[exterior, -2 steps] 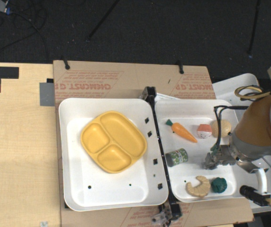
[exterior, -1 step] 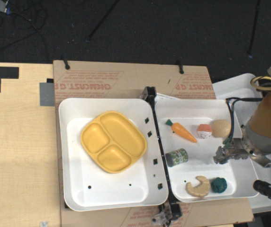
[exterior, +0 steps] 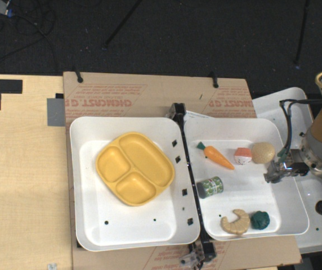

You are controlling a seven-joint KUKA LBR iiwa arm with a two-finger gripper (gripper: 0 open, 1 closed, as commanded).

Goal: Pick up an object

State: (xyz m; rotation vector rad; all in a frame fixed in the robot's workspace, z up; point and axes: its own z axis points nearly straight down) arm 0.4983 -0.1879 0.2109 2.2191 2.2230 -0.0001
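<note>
The tool sits at about three o'clock in the right bin, low over its right wall, at the end of the arm that comes in from the right. Its tip is small and dark against the white wall, and I cannot tell how the tool is set, nor is anything visibly caught in it.

Nearest to it, at roughly eleven o'clock from the tool, is a beige ball, and just beside that, at the ball's nine o'clock, a small red and white block. Further on toward nine o'clock lies a carrot, slanted with its green top toward the bin divider. At about eight o'clock from the tool a green can rests on its side near the divider. Toward six o'clock, by the bin's front wall, a tan croissant lies just beside a dark green lump. The left bin holds a yellow divided plate, well apart from the tool. Both bins rest on the worktop.

No object looks picked yet, so the step in hand is choosing and approaching one. The ball is the closest candidate, but being round it may roll away if the tool comes down off centre; it should be straddled squarely. The carrot stands clear of its neighbours and would probably be easier if gripped across its narrow width. The croissant and lump lie so close together that a descent there risks nudging both.
</note>
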